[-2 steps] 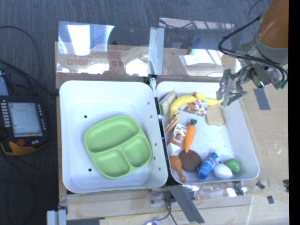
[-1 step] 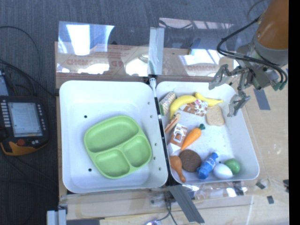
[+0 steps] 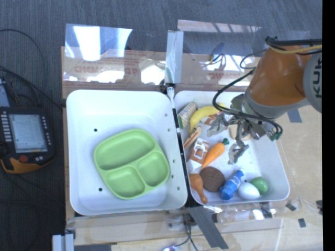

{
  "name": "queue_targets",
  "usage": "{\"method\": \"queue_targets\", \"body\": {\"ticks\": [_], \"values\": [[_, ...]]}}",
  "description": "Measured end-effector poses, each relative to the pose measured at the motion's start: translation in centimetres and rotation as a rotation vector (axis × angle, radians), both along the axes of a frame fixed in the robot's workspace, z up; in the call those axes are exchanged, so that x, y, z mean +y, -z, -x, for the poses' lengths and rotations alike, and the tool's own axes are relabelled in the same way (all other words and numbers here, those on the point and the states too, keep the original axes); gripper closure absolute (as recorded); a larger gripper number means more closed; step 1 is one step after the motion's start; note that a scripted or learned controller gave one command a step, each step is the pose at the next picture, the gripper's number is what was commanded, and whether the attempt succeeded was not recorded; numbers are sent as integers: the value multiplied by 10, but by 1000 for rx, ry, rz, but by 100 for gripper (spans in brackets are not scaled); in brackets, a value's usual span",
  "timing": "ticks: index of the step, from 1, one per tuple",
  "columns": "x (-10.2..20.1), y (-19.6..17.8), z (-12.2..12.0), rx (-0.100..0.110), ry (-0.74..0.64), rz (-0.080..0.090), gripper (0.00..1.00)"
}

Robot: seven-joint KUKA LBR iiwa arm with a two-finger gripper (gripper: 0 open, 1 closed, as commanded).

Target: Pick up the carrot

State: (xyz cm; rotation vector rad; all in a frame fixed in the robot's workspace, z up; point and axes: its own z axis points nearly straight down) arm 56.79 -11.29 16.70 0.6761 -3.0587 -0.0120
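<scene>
The carrot (image 3: 214, 154) lies just left of the claw (image 3: 236, 149).

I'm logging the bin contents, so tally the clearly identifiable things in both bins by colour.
Green: 2, the divided tray and a small ball.
Orange: 1, the carrot.
Yellow: 1, the banana.
Brown: 2, a round cookie and a drumstick.
Blue: 1, a bottle.
White: 1, an egg.
Total: 8; small packets near the banana left uncounted.

Count of things in the two bins

One green divided tray (image 3: 133, 162); one carrot (image 3: 213, 154), one banana (image 3: 201, 115), one cookie (image 3: 212, 178), one blue bottle (image 3: 231, 185), one white egg (image 3: 248, 191).
</scene>
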Motion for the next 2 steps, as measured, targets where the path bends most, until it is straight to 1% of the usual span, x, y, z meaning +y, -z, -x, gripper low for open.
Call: {"method": "queue_targets", "body": {"ticks": [1, 2], "values": [[2, 70, -2, -18, 27, 6, 0], [3, 59, -3, -23, 27, 7, 100]]}}
